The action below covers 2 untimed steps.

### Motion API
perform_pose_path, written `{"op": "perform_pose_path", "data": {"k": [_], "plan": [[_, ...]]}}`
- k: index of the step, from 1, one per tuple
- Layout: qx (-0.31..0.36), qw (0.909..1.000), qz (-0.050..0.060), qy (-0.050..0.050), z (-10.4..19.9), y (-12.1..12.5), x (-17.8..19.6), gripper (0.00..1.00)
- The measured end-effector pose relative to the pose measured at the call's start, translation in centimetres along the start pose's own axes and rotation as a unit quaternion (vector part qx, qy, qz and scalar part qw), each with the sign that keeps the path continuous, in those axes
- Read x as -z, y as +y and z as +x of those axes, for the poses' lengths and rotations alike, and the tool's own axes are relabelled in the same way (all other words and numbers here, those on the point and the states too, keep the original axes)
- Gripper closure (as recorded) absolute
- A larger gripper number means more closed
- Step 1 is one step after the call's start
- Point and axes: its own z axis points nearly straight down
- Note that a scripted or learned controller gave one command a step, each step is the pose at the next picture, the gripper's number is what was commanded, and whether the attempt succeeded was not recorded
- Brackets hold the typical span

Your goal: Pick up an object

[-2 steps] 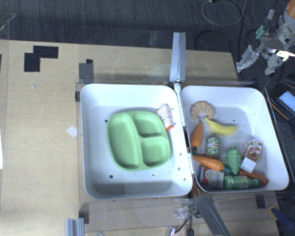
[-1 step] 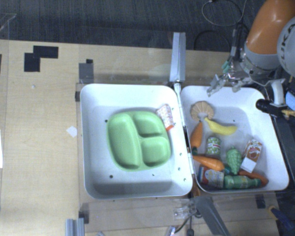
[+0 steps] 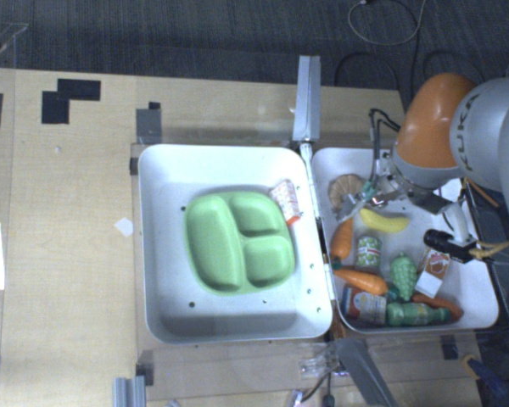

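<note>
The right bin (image 3: 490, 305) holds a crowd of small things. A banana (image 3: 383, 220) lies near the middle of its upper half, with a round tan piece (image 3: 346, 186) up and to its left. Below the banana stands a small can (image 3: 368, 250); to the can's left an orange carrot (image 3: 343, 238) lies upright along the bin's left wall, and a second carrot (image 3: 361, 281) lies slantwise below the can. A green bumpy fruit (image 3: 403, 271) sits right of that, a green bottle (image 3: 416, 314) lies along the bottom wall, and a small box (image 3: 433, 270) is near the right side.

The gripper (image 3: 366, 194) hangs low over the bin's upper left, between the tan piece and the banana, just above the banana's left end. Whether its fingers are spread or pressed together cannot be told. The arm (image 3: 458, 138) comes in from the right, its orange band above the bin's upper right, the wrist angled down and leftward.

The left bin (image 3: 153, 253) bears a green tray (image 3: 237, 241) with three compartments, and a small packet (image 3: 286, 200) touching its upper right corner.
</note>
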Motion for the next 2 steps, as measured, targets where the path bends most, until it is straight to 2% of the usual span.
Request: {"op": "perform_pose_path", "data": {"k": [1,2], "plan": [[0.000,1.0000,-0.004,-0.001,0.0,0.3,1.3,1.00],[-0.067,0.9978,-0.001,0.000,4.0,7.3,12.7,1.00]]}}
